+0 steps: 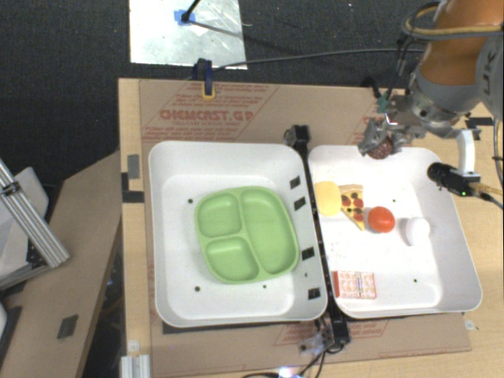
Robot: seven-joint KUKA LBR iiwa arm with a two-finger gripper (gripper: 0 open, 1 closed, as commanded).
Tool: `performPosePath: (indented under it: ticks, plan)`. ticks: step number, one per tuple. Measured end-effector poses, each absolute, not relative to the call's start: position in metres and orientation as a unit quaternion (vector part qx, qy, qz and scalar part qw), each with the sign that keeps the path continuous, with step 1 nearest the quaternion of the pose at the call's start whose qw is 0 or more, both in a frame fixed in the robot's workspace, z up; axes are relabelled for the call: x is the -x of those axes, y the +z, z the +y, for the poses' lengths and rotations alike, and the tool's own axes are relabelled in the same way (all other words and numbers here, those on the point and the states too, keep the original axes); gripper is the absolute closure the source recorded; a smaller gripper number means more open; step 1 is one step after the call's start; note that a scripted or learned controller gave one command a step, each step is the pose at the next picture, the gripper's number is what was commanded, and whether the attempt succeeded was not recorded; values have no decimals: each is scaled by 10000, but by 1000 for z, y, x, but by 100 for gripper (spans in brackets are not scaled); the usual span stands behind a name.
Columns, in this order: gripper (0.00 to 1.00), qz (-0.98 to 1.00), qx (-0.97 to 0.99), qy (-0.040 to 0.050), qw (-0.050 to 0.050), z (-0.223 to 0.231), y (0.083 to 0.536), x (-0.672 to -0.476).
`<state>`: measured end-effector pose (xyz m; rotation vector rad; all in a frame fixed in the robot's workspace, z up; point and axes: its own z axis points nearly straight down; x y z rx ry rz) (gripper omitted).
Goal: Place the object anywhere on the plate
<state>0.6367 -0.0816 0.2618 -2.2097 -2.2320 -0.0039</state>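
Left of the pizza slice [353, 205], across the bin divider: green three-compartment plate [246, 234] lying flat in the left bin [169, 211]. Touching the slice's left side, a yellow round piece [326, 198]; just right of the slice, a red tomato [381, 220], then a white object [414, 228]. Below the slice, a red-and-white packet [354, 284]. Above and right of the slice, end effector [383, 142] over the right bin's [449, 274] far edge, with something dark at its tip; open or closed — cannot tell.

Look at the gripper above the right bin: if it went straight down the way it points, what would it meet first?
Probably the bare white floor of the right bin at its far edge. The gripper hangs over that back rim, clear of the pizza slice and tomato. Depth is hard to judge from this slant.
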Motion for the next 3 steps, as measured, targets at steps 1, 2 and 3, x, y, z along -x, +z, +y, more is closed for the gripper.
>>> performPosePath:
  ticks: [1, 2, 3]
  plan:
    - [100, -7108, 7034, -9, 9, -20, 259, -621]
    - [100, -7106, 7036, -11, 11, 39, 245, -611]
    - [100, -7106, 7036, -11, 7, 90, 247, -603]
